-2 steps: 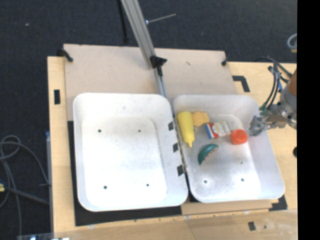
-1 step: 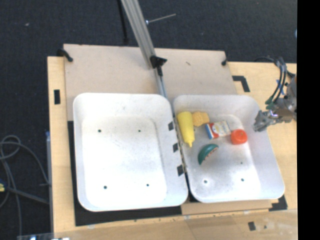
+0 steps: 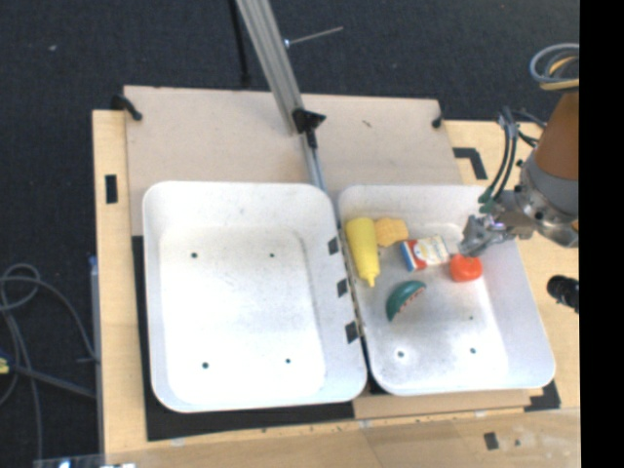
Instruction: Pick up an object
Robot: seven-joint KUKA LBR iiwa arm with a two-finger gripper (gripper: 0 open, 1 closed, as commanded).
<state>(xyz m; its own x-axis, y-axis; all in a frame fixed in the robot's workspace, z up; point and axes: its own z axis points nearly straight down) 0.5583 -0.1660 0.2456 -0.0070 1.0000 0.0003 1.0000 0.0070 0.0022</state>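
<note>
Matt white plastic bins (image 3: 244, 378)

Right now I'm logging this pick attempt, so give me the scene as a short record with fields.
bins: two white bins, left bin, right bin
right bin contents: yellow bottle, tan piece, red-and-white carton, orange-red object, green object
end effector: over the right bin's upper right, just above the orange-red object
grasp: none visible

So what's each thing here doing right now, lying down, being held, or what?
Yellow bottle: lying flat in the right bin, by its left wall.
Orange piece: resting beside the bottle.
Red-and-white carton: lying flat.
Green piece: lying loose.
Orange-red ball: resting just below the gripper.
Left bin: level.
</note>
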